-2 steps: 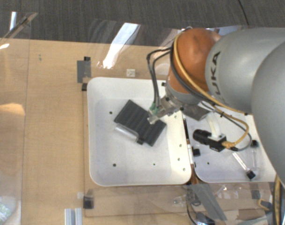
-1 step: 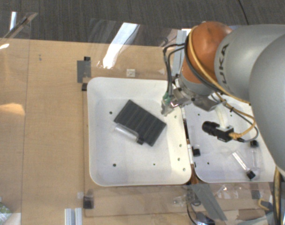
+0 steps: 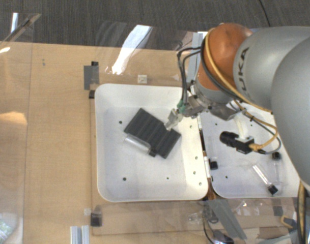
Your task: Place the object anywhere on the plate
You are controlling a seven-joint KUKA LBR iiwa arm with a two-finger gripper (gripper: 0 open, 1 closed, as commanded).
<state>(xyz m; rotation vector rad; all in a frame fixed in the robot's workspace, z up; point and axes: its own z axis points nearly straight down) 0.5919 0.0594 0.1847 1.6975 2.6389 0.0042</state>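
camera view:
arm (image 3: 266, 70): grey with orange band, enters from right, covers upper right of frame and part of right bin
gripper (image 3: 173, 120): over left bin's right half, tip down at upper right edge of dark plate, touching or just above it, cannot tell which
claw state: cannot tell, tip too small and blurred
plate (image 3: 152, 132): dark ribbed rectangular slab, lies flat and tilted diagonally near middle of left bin
object: small clear-grey piece (image 3: 136, 142) just beside plate's lower left edge, partly tucked under it; unsure this is the task item
left bin (image 3: 119, 182): white, shallow, holds the plate
right bin (image 3: 231, 184): white, touching left bin; black cable connector (image 3: 235, 141) with yellow lead near its middle, clear tube-like piece (image 3: 261, 174) lower right
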